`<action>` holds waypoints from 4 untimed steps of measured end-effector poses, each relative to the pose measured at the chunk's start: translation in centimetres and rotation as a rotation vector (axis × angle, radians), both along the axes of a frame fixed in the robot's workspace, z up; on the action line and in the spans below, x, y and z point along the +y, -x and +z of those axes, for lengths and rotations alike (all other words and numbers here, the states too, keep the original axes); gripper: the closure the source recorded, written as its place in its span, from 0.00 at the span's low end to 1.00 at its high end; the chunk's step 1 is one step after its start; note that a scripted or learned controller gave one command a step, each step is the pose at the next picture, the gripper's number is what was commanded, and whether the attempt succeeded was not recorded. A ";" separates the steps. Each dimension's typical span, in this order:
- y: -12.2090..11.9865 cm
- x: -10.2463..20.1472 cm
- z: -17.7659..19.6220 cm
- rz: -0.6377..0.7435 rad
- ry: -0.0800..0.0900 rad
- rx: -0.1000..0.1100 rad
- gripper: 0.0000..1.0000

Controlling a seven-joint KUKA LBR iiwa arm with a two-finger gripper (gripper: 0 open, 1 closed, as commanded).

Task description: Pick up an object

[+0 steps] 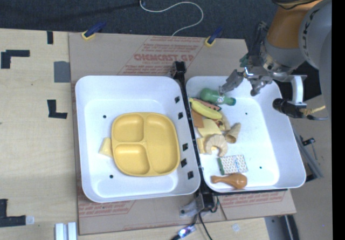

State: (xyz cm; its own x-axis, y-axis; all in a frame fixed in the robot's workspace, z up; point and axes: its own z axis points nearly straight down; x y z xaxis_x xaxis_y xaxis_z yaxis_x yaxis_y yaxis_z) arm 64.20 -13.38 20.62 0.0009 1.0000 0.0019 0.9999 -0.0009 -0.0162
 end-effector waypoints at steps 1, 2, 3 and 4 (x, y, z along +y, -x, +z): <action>-0.3 0.0 1.0 0.003 0.002 -0.015 0.00; 0.4 0.2 -5.3 0.003 0.002 -0.010 0.00; -0.1 0.2 -11.2 0.002 0.006 -0.025 0.00; -0.1 0.3 -12.2 0.004 0.003 -0.014 0.00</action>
